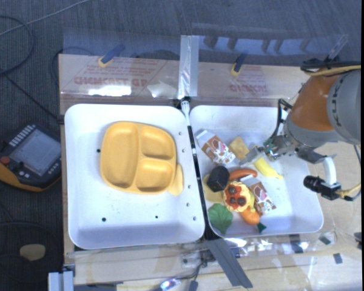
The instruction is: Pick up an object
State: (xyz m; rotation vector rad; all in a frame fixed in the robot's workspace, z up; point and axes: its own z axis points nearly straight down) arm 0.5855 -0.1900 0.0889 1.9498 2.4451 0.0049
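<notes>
The right bin (303, 220) holds a heap of toy food. In it lie a brown snack packet (217, 149), a tan block (238, 145), a yellow piece (267, 167), a black lump (218, 177), a red chili (243, 173), a pizza-like piece (236, 194), an orange carrot (250, 216) and a green leaf (220, 216). My gripper (271, 148) reaches in from the right, low over the bin's upper right part. It sits just above the yellow piece and right of the tan block. Nothing can be seen in its grasp.
A yellow divided tray (139, 156) lies in the left bin (85, 223). A second small packet (262, 199) lies beside the carrot. The arm's orange band (312, 108) hangs over the right bin's far right corner. A pendant (30, 156) lies on the floor at the left.
</notes>
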